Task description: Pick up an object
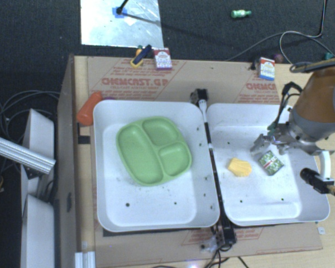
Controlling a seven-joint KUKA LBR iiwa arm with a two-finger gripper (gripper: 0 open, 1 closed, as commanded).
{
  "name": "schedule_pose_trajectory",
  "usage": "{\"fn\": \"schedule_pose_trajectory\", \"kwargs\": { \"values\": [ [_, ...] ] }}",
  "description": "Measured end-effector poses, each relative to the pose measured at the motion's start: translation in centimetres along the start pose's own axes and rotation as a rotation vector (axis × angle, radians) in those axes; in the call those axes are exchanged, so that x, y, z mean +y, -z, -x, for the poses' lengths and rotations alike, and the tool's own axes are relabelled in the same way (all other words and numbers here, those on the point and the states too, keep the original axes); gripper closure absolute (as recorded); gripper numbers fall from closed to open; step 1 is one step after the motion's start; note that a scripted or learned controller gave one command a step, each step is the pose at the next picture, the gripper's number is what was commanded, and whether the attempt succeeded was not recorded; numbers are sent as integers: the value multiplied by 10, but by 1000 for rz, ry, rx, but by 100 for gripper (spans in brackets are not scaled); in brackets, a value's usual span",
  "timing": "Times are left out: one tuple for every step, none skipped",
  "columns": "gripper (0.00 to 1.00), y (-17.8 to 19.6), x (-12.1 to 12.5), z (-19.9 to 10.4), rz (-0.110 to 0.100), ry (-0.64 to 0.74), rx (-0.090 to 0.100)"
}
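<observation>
— Green-labelled packet lies in the right bin, just beside the yellow block. Which step?

— Reaching, I judge. The gripper hangs just above the packet; whether it grips, I cannot tell. Next: lower squarely, clamp.

The bench carries two white bins touching along a centre seam: the left bin and the right bin. Behind the left bin lie a small red box and a yellow-black tool; an orange piece sits at its far-left corner.
</observation>
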State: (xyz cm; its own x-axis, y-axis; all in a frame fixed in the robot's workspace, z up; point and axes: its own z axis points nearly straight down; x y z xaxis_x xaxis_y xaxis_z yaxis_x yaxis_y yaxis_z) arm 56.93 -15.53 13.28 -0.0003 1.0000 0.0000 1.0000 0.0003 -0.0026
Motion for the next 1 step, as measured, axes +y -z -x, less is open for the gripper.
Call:
{"fn": "schedule_pose_trajectory", "kwargs": {
  "values": [
    [0, -49, -12, 25, 4, 0, -1]
  ]
}}
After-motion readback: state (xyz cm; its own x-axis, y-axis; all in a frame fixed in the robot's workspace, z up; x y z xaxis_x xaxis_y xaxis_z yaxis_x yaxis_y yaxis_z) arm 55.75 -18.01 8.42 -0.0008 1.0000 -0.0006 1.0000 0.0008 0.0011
